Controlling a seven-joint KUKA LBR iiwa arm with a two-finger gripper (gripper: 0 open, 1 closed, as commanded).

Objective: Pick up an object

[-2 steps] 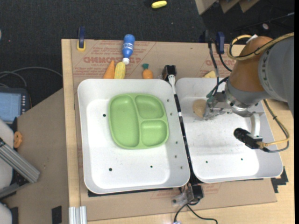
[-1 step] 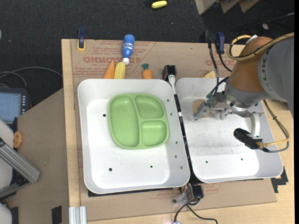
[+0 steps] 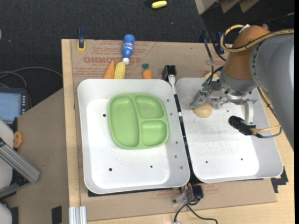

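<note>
A single fixed camera looks down at a slant on the counter (image 3: 140, 48). It stands far enough off to take in both white bins (image 3: 93, 171) and surrounding floor (image 3: 46, 13).

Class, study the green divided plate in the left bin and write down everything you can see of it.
The green divided plate is pale green, smooth and plastic-looking, a rounded square with three compartments: one long one on the left, two smaller ones stacked on the right. It lies flat and upright on the floor of the left bin, slightly above centre, apart from the walls. Its compartments hold nothing visible, and nothing else touches it.
</note>
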